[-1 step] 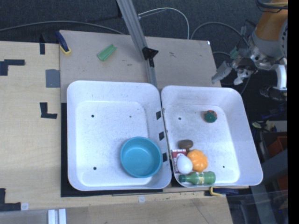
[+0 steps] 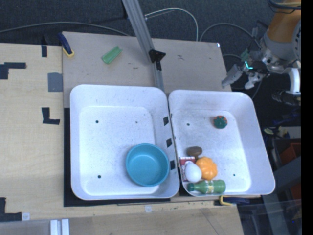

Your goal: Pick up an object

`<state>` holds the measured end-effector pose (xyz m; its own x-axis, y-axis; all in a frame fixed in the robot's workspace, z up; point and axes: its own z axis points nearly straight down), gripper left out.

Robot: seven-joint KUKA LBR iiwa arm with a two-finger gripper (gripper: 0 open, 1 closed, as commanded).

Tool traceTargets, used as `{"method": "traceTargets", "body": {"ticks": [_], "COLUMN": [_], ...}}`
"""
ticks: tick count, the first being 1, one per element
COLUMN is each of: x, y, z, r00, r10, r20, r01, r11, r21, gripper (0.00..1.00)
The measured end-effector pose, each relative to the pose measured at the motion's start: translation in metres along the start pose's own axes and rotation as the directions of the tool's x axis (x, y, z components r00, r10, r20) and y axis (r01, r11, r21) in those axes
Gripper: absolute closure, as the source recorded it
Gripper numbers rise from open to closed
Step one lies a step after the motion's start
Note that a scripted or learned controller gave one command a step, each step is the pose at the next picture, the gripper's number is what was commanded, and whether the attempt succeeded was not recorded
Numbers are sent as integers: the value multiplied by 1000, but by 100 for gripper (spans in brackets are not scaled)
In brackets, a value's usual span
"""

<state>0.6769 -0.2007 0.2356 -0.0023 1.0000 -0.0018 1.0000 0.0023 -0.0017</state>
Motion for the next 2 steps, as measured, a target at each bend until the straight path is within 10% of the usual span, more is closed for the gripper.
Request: {"method": "traceTargets", "body": {"ticks": [2], "x": [11], "y": [0], "z": [125], "r00": [1000], "r10": [0], "r20": [0], "r01": [0], "r11": [1000], "r21": [6], "gripper": [0]}}
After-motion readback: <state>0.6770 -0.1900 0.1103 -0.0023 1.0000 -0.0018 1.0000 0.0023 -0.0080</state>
